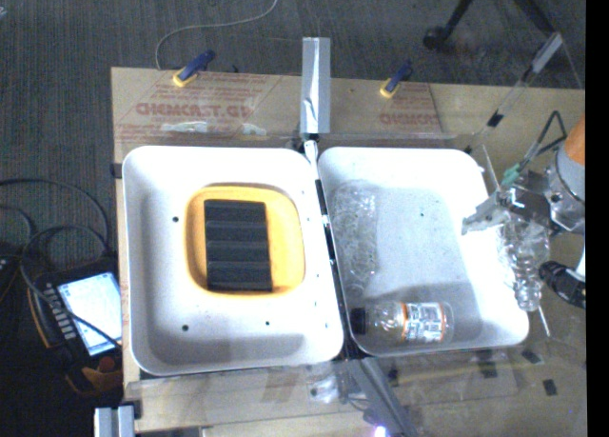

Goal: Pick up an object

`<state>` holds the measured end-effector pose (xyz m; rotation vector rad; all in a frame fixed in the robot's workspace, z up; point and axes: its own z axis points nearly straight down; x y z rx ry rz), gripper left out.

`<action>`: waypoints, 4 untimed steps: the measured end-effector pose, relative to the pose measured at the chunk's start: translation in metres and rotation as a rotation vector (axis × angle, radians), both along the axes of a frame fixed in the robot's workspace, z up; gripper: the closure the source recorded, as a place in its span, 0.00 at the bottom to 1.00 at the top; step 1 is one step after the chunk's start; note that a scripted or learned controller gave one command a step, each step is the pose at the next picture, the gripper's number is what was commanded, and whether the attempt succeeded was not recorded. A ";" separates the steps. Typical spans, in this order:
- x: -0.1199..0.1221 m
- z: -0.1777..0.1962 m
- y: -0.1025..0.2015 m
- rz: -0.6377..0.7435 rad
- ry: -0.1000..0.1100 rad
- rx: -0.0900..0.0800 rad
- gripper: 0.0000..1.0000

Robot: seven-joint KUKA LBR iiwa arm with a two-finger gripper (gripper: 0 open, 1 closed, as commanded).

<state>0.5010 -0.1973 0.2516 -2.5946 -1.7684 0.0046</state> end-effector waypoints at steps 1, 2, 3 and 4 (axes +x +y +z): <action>-0.018 -0.094 0.026 0.056 0.001 0.002 0.00; -0.014 -0.159 0.073 0.336 -0.015 -0.007 0.00; -0.012 -0.050 0.063 0.526 -0.002 0.001 0.00; -0.015 -0.156 0.036 0.664 -0.007 0.000 0.00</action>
